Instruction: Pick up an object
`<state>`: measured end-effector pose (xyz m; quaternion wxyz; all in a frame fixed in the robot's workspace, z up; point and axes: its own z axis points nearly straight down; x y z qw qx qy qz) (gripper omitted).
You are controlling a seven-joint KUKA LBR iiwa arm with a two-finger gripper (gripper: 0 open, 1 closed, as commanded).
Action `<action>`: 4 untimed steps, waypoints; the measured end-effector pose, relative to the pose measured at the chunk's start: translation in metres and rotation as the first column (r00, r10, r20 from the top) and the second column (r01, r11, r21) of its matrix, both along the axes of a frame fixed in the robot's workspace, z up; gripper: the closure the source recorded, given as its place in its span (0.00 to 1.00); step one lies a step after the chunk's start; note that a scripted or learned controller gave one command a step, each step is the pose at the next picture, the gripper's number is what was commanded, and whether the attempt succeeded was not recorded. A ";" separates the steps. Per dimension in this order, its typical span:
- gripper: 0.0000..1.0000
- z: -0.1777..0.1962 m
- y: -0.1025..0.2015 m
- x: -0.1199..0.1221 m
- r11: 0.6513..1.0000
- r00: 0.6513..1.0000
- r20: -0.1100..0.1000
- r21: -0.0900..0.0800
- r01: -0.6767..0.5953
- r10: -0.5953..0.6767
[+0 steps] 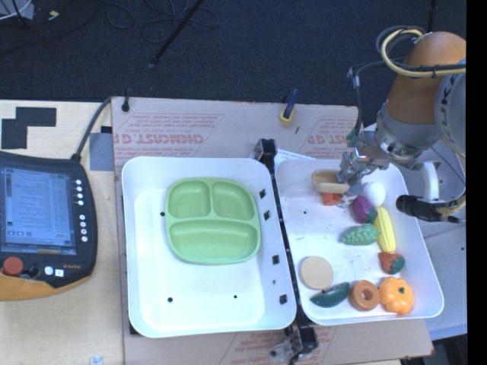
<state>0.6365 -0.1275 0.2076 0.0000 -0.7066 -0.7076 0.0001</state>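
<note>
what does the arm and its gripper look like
The arm is grey metal with a rounded orange band above the wrist. A yellowish cable loops over the top of it. The gripper is small, grey and metallic.

The arm is a thick, rounded body of smooth grey metal, with a glossy orange band swelling like a dome above the wrist. A yellowish cable loops in a ring beside the orange part, with thinner dark wires running down along the casing toward a grey wrist flange. Below the flange sits the gripper, a compact cluster of dull silver and dark metal parts with small brackets, too fine and shadowed for screws or markings to be made out.
</note>
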 end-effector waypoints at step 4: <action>1.00 0.007 0.059 -0.084 1.000 1.000 -0.008 0.002 0.000 0.000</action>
